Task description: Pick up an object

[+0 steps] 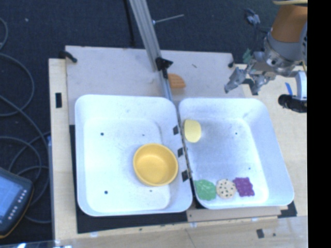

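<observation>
A yellow bowl [155, 164] sits in the left bin [98, 112], near its right wall. The right bin [258, 123] holds a pale yellow round piece [192, 130] at its left wall. Along that bin's near edge lie a green piece [205, 189], a spotted cookie [225, 188] and a purple piece [244, 186] in a row. My gripper [243, 84] hangs above the bench just beyond the right bin's far edge, open, with nothing between its fingers.
A slanted metal rail [147, 32] runs from the top down to the gap between the bins. An orange object [176, 81] lies on the bench behind the bins, beside the rail. A tablet [10, 200] and cables lie on the floor at left.
</observation>
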### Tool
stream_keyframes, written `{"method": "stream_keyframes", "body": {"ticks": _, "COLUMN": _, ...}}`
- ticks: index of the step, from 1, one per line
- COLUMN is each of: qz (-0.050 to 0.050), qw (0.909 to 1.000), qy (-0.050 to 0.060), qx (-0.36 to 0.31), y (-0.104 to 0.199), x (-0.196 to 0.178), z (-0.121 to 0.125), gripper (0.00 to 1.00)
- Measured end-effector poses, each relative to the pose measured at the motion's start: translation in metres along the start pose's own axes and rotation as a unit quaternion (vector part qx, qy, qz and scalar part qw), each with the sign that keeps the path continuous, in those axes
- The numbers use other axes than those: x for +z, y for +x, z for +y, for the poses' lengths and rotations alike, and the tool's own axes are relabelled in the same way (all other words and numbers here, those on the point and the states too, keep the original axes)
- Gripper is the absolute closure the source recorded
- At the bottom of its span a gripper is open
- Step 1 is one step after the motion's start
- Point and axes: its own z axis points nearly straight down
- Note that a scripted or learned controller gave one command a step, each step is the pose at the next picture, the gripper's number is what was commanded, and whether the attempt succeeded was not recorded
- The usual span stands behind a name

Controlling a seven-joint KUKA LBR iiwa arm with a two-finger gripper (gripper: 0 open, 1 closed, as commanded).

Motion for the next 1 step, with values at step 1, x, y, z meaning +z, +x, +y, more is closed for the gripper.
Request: {"method": "stream_keyframes", "body": {"ticks": 1, "qz": -0.001, "qw": 1.0, "qy": 0.0, "qx": 0.0, "y": -0.0004, "x": -0.0001, "z": -0.0001, "gripper": 0.0}}
